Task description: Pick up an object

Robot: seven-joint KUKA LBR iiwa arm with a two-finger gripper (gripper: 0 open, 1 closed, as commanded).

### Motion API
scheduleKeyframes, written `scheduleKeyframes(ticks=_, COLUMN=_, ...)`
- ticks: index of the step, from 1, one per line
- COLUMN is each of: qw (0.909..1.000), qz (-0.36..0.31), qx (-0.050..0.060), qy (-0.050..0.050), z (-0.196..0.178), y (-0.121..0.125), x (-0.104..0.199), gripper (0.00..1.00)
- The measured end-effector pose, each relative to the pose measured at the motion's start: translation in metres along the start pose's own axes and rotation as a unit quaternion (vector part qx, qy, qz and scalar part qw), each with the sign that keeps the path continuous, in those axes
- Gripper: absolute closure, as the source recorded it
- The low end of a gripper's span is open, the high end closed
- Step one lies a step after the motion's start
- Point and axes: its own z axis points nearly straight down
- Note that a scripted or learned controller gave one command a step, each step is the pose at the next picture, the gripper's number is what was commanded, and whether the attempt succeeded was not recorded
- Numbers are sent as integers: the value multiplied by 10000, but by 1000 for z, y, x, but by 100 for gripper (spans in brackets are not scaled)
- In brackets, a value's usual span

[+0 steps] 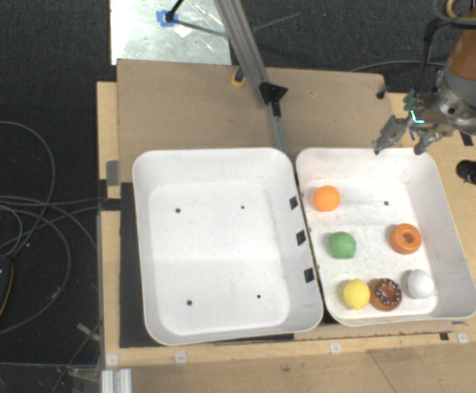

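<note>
2 bins (221,166): smooth matt white plastic. Bench (328,97): matt brown board. Pole (238,23): grey metal.

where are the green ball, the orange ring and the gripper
green ball (342,245), camera view, middle of the ball
orange ring (405,239), camera view, left band of the ring
gripper (405,141), camera view, midway between its spread fingertips

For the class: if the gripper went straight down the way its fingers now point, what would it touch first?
Probably bare floor of the right bin near its far rim; the gripper, open, hangs there. The orange ball lies to its left, likely out of line, but depth is unclear.
</note>
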Motion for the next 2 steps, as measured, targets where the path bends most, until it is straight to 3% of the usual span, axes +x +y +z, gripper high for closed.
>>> scheduleKeyframes(ticks=1, qw=10000, qz=-10, qx=-15, qy=-8, z=-2, y=1, x=0, gripper=0)
scheduleKeyframes(ticks=2, qw=10000, qz=-12, qx=-8, qy=-7, z=40, y=5, x=4, gripper=0)
